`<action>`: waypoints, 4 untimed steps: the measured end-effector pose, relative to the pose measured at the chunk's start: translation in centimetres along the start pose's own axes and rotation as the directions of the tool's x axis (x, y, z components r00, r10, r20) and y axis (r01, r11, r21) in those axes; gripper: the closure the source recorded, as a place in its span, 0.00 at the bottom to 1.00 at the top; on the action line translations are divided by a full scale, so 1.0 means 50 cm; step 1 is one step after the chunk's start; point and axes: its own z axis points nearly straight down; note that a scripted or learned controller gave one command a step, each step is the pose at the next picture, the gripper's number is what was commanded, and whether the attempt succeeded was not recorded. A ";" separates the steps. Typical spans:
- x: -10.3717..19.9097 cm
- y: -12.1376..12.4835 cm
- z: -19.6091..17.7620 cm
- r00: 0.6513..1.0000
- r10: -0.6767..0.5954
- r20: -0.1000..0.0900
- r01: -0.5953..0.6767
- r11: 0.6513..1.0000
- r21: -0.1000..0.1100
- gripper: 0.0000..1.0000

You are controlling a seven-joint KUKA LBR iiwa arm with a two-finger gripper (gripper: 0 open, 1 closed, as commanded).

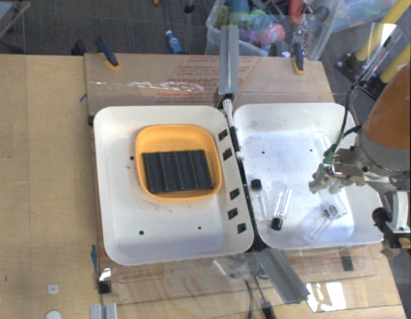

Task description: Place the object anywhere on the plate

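An orange plate [149, 139] lies in the left bin [119, 224]. A black ribbed rectangular block [177, 171] rests flat on it and covers most of its middle. My gripper [325, 179] hangs over the right side of the right bin [285, 131], far from the plate. Just below the gripper lies a small clear vial [323, 222]. Whether it touches anything I cannot make out.
Two more clear vials with black caps [279, 210] [257, 195] lie near the right bin's left front. A row of black clips [233, 193] runs along the divider between the bins. A crate of colourful toys [278, 8] stands behind the bench.
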 end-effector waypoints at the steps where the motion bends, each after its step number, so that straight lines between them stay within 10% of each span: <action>1: 0.019 0.070 -0.029 0.979 -0.205 0.003 0.205 0.979 -0.002 1.00; 2: 0.032 0.161 -0.006 0.943 -0.334 0.003 0.334 0.943 -0.002 1.00; 4: 0.069 0.282 -0.014 0.640 -0.768 0.005 0.768 0.640 -0.003 1.00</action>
